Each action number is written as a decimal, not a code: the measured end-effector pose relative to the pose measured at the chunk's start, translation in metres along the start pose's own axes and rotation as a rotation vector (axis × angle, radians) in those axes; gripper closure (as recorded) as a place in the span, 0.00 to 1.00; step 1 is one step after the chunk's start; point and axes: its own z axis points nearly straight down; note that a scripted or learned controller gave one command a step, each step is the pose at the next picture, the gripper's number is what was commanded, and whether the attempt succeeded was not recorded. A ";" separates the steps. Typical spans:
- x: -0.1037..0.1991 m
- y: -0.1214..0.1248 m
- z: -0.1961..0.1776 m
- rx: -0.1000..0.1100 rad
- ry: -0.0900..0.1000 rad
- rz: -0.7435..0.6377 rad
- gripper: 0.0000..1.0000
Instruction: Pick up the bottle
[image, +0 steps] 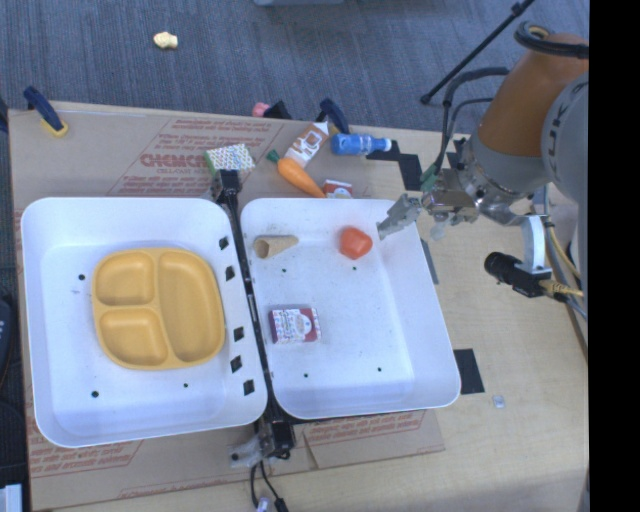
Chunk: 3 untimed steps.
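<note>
The left bin (40, 300) is a shallow, smooth white plastic tray with rounded corners, and a glossy yellow plate (158, 306) with three compartments lies in it. Behind the seam between the bins, a small speckled packet (230, 158) rests on the cardboard sheet (150, 160) that covers the tabletop (520, 400). The right bin (420, 350) has a finely flecked floor and carries a tan cone (274, 244) near its back-left corner, a flat red-and-white pouch (294, 325) toward the middle, and a rounded red-orange piece (355, 242) near the back rim.

Outside the bins, just beyond the right bin's back rim, lie a slim white bottle with an orange label (307, 143), an orange carrot shape (298, 176) and a small red box (338, 187). The bottle (358, 144), blue plastic with a pale cap end, lies on its side behind these, on the tabletop.

The end effector (392, 222) hangs at the right bin's back-right corner, close to the red-orange piece and well apart from the bottle; I cannot tell how its metal tips stand.
</note>
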 end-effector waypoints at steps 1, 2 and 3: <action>0.037 0.021 0.147 0.003 0.001 0.035 0.00; 0.037 0.022 0.136 0.003 0.001 0.031 1.00; 0.098 -0.029 0.153 0.002 0.001 0.186 1.00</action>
